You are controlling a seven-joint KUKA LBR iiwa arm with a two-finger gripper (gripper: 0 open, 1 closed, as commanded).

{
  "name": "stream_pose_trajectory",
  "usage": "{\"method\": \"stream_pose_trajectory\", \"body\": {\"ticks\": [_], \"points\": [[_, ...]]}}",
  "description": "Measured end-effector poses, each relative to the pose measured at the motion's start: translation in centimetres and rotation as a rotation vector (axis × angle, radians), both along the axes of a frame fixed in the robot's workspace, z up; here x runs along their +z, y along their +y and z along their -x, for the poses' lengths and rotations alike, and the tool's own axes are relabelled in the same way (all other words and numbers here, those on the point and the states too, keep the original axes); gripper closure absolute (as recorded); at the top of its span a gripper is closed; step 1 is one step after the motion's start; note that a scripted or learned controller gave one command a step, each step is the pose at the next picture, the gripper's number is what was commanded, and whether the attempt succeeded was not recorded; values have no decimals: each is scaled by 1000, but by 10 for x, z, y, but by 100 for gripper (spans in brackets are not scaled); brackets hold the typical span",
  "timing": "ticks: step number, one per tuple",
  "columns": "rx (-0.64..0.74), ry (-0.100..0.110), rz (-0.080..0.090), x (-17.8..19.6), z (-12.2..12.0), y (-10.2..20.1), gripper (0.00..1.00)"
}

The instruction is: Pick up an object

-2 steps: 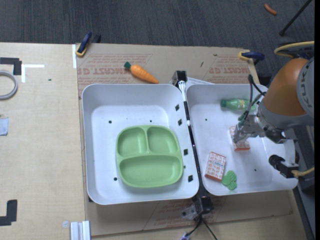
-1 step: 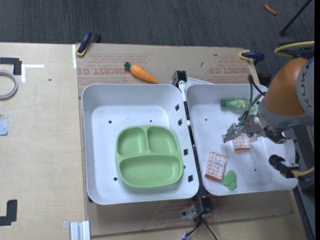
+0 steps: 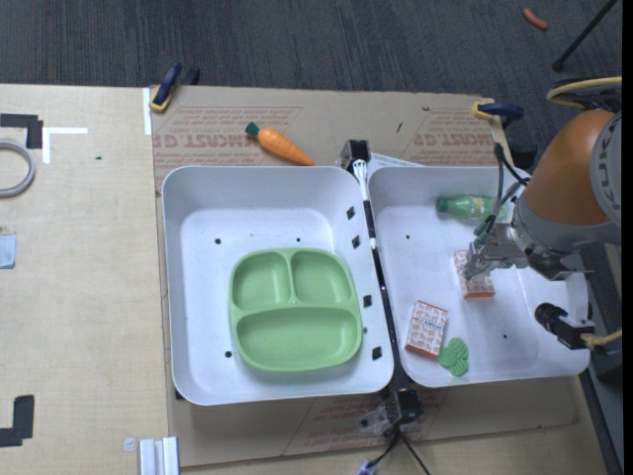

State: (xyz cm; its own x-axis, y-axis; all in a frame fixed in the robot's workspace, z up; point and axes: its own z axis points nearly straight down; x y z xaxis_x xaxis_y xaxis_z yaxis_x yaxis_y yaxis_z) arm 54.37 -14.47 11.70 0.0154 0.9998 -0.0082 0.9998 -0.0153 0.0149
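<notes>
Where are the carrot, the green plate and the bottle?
carrot [image 3: 285, 145], camera view, middle of its orange body.
green plate [image 3: 295, 337], camera view, floor of its large front compartment.
bottle [image 3: 463, 205], camera view, middle of its green body.

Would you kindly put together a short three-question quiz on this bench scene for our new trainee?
1. True or false: the green three-compartment plastic plate lies in the left white bin.
2. Which item lies outside both bins, on the cardboard behind them?
A. orange toy carrot
B. green leafy toy
C. red-and-white printed card
3. Fill in: the claw is directly above a small red-and-white packet in the ____ white bin.

Key: 1 true; 2 A; 3 right.
</notes>
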Motion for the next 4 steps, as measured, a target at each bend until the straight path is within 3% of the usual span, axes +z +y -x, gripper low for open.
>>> {"method": "stream_pose_trajectory", "body": {"ticks": [1, 2, 3, 4], "points": [[1, 0, 0, 0, 0, 0, 0], [454, 10, 0, -20, -2, -18, 0], [451, 2, 7, -9, -4, -20, 100], [408, 14, -4, 128, -27, 43, 100]]}}
